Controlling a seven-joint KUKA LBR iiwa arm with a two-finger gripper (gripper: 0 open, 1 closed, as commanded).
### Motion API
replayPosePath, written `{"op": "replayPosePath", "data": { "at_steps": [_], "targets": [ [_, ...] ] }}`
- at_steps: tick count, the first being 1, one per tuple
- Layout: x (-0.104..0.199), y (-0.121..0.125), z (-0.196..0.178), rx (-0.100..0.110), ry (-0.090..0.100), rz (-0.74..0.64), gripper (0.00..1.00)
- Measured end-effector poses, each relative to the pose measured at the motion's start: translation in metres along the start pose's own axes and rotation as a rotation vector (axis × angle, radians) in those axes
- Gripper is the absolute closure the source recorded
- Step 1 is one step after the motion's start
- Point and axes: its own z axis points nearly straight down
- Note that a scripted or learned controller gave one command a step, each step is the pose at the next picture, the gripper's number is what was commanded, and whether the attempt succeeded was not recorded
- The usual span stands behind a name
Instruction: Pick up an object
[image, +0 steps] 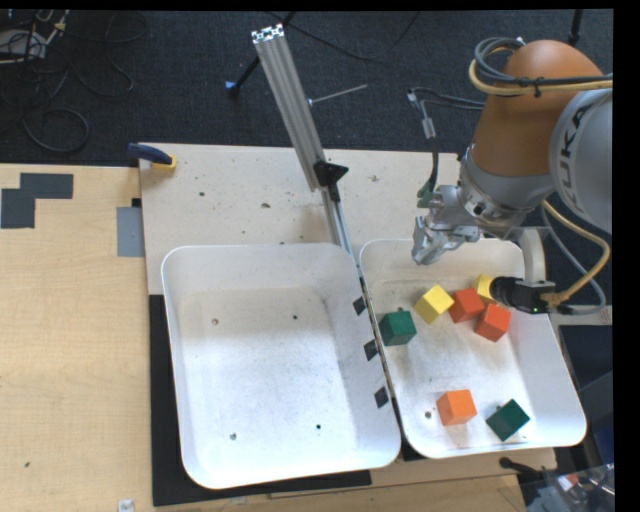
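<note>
- Camera view looks down at a slant on a pale tabletop (230, 200) bearing two shallow white bins side by side.
- Left bin (200, 290) sits on the left; right bin (560, 385) holds all the blocks.
- The grey arm with its orange band (530, 110) reaches in from the right, and the gripper (432, 250) hangs over the far edge of the right bin, pointing down.
- Whether the gripper is released or clenched cannot be told from this angle; nothing is visible between its tips.
- Near the bin's middle lies a dark green cube (397, 326), with a yellow cube (434, 302) just beside it to the right.
- Two red-orange cubes (480, 312) sit close together right of the yellow one, and another yellow block (487, 287) lies beyond them, against a black fitting.
- Towards the near edge sit an orange cube (456, 406) and a second dark green cube (508, 419), close together.
- A slanted metal rail (295, 110) rises from between the bins.
</note>
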Motion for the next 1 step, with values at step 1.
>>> {"op": "replayPosePath", "data": {
  "at_steps": [1],
  "targets": [
    [0.0444,-0.0154,0.0015,0.001,0.0,0.0,1.0]
  ]
}}
